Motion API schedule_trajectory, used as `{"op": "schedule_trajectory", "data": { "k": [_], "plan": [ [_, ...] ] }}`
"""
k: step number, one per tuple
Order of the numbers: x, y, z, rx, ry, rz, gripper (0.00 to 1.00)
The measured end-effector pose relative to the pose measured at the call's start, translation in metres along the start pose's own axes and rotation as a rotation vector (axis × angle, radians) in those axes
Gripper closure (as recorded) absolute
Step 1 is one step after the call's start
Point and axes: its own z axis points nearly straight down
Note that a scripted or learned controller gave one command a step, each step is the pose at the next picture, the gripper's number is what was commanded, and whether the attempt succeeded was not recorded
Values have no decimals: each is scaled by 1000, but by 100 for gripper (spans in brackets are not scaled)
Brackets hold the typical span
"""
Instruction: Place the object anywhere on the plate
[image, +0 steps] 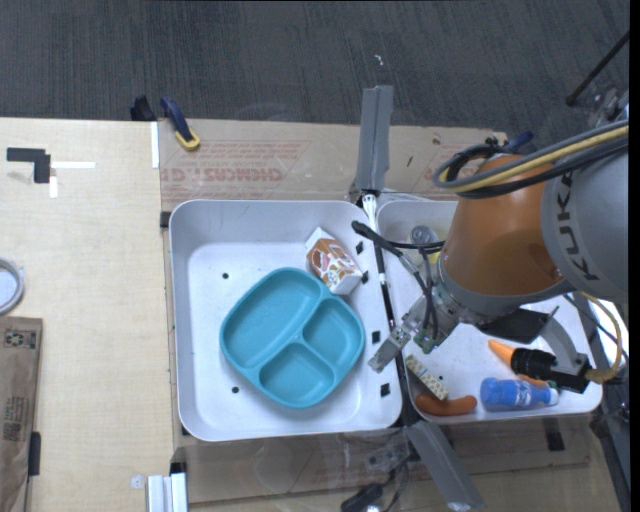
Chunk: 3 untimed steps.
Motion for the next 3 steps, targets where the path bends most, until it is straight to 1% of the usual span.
{"op": "schedule_trajectory", "data": {
  "k": [1, 2, 3],
  "plan": [
    [-1, 0, -9, -1, -1, 4, 100],
    [46, 46, -24, -1, -1, -175, 100],
    [60, 56, -11, 1, 1, -189, 100]
  ]
}}
